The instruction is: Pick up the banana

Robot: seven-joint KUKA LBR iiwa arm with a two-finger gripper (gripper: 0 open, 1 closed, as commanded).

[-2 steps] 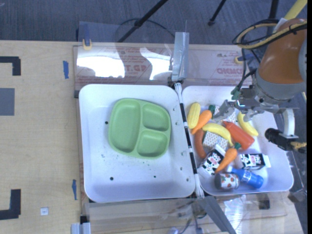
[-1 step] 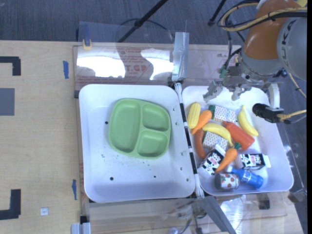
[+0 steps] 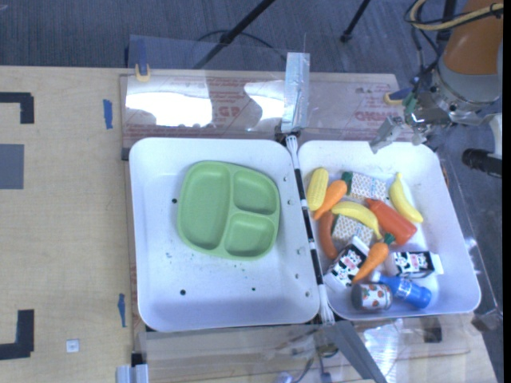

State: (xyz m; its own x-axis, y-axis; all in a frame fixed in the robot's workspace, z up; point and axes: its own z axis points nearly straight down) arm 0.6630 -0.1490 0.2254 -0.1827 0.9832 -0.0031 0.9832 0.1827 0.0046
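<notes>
The arm's gripper [image 3: 395, 134] hangs above the far rim of the right bin [image 3: 457, 238], toward that bin's twelve o'clock edge, well apart from the toys below. Whether it is released or clenched cannot be told from this slant; nothing shows in its grasp.

Two bananas lie in that bin. One banana [image 3: 356, 212] sits near the bin's centre, resting across a patterned packet [image 3: 351, 228] and touching an orange carrot [image 3: 331, 197] at its ten o'clock. A second banana [image 3: 404, 199] lies toward two o'clock, just beside a red-orange pepper [image 3: 393, 220].

The risk is crowding. The central banana is hemmed in by the carrot, a corn cob [image 3: 317, 187] and the packet, so a descent slightly off line would likely catch a neighbour or push the fruit sideways. Its curved, smooth skin may also slip from a pinch across the bend. The left bin holds a green divided plate [image 3: 228, 210], well clear of the work.
</notes>
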